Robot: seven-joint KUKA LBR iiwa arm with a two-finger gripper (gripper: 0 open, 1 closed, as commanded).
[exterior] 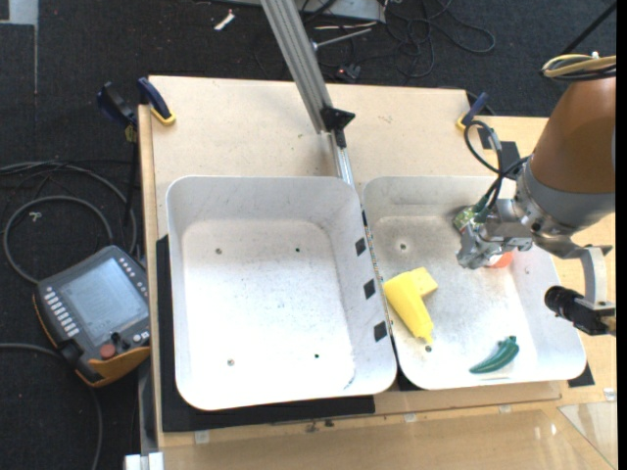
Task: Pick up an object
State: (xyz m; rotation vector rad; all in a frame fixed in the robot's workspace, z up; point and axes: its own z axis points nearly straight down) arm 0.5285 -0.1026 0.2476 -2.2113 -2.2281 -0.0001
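Note:
My gripper hangs low over the upper right part of the right bin, under the grey wrist and orange band. A small orange-red object peeks out just right of the gripper, touching or very close to it; most of it is hidden. A yellow angular block lies near the bin's left wall, well to the left of and below the gripper. A teal curved piece rests near the bin's front right corner.
The left bin sits beside the right one, sharing a raised middle wall. A slanted metal rail runs down to the bins' back edge. A teach pendant lies on the floor at the left.

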